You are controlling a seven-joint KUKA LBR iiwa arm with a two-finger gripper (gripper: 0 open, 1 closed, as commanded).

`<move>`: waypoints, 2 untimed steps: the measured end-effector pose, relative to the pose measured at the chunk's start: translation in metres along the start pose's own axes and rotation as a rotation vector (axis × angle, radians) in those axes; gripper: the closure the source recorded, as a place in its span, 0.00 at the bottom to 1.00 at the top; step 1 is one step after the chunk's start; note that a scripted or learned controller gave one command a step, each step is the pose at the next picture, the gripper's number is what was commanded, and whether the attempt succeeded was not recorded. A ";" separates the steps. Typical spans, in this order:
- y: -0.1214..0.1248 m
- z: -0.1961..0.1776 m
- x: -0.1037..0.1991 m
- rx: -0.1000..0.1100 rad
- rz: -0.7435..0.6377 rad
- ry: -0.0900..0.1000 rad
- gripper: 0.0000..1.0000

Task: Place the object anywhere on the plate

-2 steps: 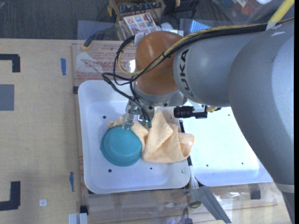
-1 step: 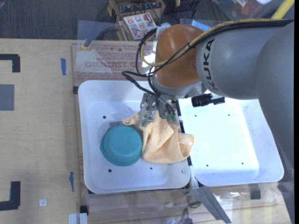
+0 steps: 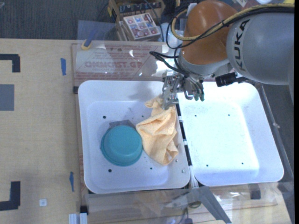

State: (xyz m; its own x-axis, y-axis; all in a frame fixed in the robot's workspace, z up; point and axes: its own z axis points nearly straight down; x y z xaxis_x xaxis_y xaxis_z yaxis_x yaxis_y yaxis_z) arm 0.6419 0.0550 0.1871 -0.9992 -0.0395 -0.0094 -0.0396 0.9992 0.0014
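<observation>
hanging over the left bin's far right corner, the claw pinches the top corner of a yellow cloth, which trails toward the near edge; the teal plate lies just left of the cloth, touching it.

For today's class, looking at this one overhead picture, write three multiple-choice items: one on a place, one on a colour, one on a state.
1. Where is the blue plate?
A. left bin
B. right bin
C. on the bench

2. What colour is the cloth?
A. red
B. yellow
C. green

3. How does the cloth lie?
A. folded flat on the plate
B. crumpled beside the plate, top corner lifted at the gripper
C. spread in the right bin

Answers: 1 A, white bin wall surrounds it; 2 B, pale yellow fabric; 3 B, its top corner rises to the fingertips.
</observation>
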 end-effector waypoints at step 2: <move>0.102 0.055 0.025 0.005 -0.432 -0.019 1.00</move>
State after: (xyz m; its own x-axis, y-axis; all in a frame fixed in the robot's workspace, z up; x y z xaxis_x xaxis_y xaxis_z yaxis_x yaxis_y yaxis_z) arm 0.6132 0.1560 0.1323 -0.8906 -0.4540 -0.0265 -0.4539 0.8910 -0.0110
